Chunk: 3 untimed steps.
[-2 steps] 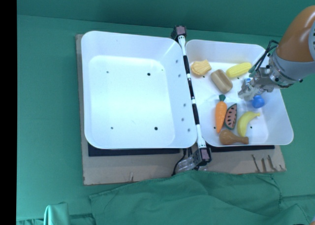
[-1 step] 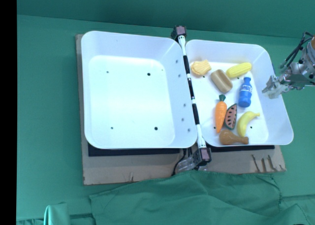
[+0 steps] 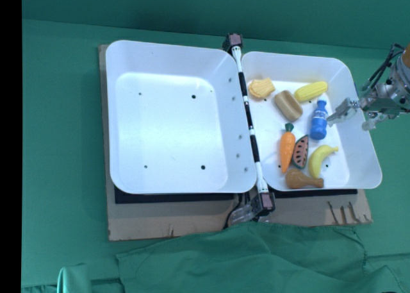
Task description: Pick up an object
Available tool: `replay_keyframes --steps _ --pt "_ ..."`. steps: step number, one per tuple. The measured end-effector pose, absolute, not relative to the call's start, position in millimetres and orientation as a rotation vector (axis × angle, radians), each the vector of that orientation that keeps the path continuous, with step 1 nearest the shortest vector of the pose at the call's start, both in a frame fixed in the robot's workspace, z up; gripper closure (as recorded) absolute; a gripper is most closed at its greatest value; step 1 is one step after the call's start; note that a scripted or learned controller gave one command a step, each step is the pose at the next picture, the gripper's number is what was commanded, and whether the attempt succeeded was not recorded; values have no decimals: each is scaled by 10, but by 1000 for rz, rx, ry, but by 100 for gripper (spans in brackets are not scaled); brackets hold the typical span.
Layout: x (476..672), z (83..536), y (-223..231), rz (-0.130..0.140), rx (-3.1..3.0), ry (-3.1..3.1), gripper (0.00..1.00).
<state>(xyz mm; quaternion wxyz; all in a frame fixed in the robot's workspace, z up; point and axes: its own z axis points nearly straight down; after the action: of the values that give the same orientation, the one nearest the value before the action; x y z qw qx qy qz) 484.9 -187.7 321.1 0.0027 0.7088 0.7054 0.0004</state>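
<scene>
So far nothing's picked: my jaws hang spread and bare at right of frame, beside the blue bottle [image 3: 319, 120].

Counter [image 3: 64, 125] is covered throughout in green cloth, evenly lit, with no hard shadows. A fold line [image 3: 128, 25] crosses the cloth at the far side, the surface beyond it a slightly darker green. A brown cardboard sheet [image 3: 166, 226] lies flat at centre, its near edge frayed at the right. Loose green fabric [image 3: 256, 259] lies bunched and creased along the near edge.
</scene>
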Motion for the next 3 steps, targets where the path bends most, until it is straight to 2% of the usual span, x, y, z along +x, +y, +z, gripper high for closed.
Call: replay_keyframes --steps 1,2,3 --pt "6387 4239 -1856 15 2202 2209 0" --pt "6034 4210 -1874 1 2225 2213 0" --pt "6828 5483 -1860 14 2204 2205 0"
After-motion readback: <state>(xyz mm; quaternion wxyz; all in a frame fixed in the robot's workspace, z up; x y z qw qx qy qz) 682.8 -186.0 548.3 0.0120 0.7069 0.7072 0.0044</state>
